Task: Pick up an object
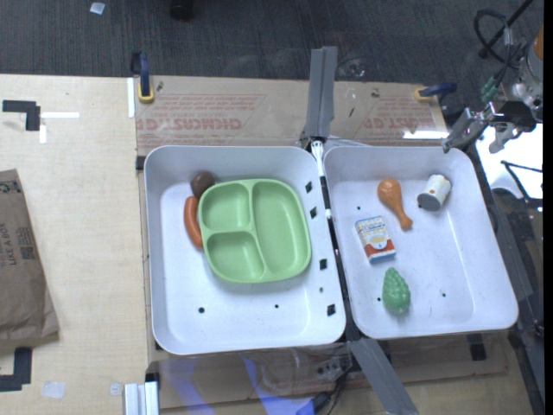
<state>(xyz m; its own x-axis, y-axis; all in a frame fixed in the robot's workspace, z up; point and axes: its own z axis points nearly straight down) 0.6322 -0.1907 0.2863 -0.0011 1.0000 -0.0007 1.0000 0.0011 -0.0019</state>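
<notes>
Orange plastic toy drumstick, light, rigid and slick, lies at the right bin's eleven o'clock; its narrow shaft suits gripping. Gripper state: cannot tell.

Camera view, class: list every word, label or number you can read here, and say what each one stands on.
"CHEMCAST GP", red print seen reversed, on the brown sheet behind the bins; the letters are faint.
Black print on the paper bag at the left: too small to read.
Label on the small carton in the right bin: too blurred to read.
</notes>
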